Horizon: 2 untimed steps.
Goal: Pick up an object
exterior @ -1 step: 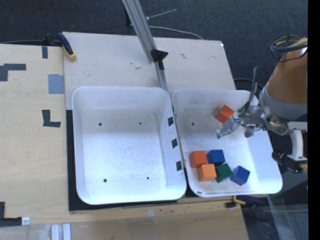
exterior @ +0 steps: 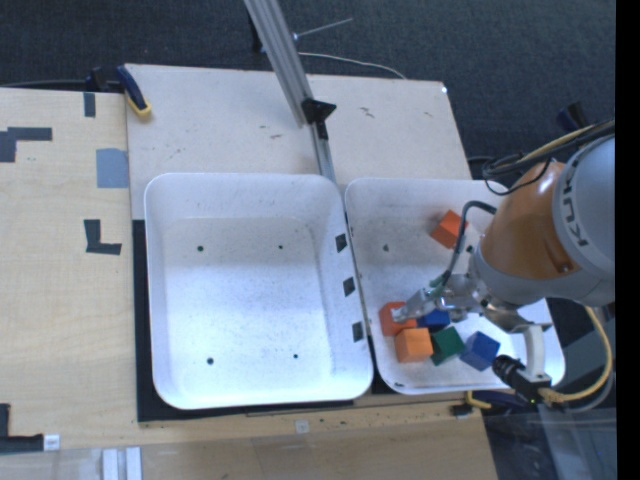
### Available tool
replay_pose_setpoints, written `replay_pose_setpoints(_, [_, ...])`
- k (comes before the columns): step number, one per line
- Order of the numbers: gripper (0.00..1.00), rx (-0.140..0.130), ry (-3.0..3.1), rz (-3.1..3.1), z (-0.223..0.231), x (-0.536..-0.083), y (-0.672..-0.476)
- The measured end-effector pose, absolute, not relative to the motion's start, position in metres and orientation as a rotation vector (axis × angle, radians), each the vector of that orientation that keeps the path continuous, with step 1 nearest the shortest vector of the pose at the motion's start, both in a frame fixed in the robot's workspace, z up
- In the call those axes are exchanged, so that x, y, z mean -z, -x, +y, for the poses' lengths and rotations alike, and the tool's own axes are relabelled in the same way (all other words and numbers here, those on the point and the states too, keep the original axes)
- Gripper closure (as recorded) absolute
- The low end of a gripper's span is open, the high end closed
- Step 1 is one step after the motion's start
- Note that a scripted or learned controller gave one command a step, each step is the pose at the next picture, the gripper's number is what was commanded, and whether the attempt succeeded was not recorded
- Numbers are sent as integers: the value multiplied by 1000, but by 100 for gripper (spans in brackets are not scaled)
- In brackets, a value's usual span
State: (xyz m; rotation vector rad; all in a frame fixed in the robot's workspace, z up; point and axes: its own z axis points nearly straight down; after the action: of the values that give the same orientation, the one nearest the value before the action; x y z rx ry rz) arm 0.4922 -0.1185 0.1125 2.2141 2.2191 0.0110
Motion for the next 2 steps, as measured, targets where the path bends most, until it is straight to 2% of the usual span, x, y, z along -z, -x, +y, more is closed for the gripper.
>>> replay_pose_setpoints(1, [100, -14, -2213, 2215, -119, -122, -493])
replay_pose_setpoints(2, [0, -14, -2214, 2215, -119, -122, -493])
